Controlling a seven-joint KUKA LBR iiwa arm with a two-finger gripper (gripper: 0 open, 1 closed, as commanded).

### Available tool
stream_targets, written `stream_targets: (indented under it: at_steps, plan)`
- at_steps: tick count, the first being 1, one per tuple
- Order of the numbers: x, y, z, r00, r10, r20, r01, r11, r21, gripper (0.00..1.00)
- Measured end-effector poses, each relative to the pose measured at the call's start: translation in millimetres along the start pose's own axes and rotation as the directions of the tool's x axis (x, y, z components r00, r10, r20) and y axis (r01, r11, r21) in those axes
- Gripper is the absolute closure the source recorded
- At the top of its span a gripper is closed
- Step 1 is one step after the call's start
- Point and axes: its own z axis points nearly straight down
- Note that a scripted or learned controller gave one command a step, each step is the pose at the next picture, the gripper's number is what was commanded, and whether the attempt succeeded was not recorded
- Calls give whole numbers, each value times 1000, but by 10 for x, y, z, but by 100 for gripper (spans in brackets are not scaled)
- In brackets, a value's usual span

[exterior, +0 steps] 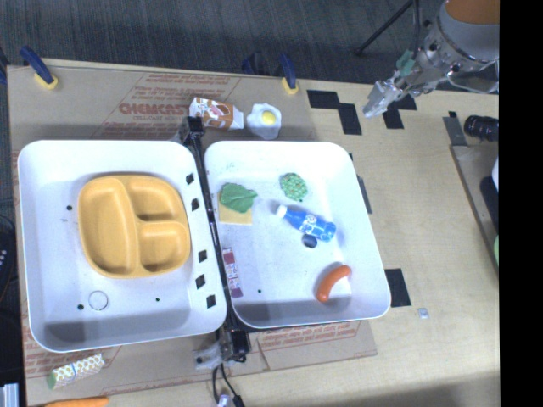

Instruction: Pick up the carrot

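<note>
An orange-red, carrot-like piece (333, 281) lies near the front right corner of the right bin (366, 227), partly over something small and white. My gripper (383, 97) hangs above the bench beyond the bin's far right corner, well away from the carrot, with nothing visibly in it. The arm's orange band sits at the top right of the view.
The right bin also holds a blue bottle (307, 223), a green round item (293, 185) and a green leaf on a yellow slice (237, 202). A yellow divided plate (136, 223) sits in the left bin (34, 227). Behind the bins lie a fried egg (265, 119) and a small carton (212, 113).
</note>
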Motion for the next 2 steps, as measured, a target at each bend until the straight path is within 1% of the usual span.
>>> stream_targets:
  at_steps: [1, 2]
  plan:
    - [126, -247, 1660, 985, -171, -3, 171, 985, 1, 100]
    - [147, -302, 844, 824, -566, 0, 566, 824, -1, 100]
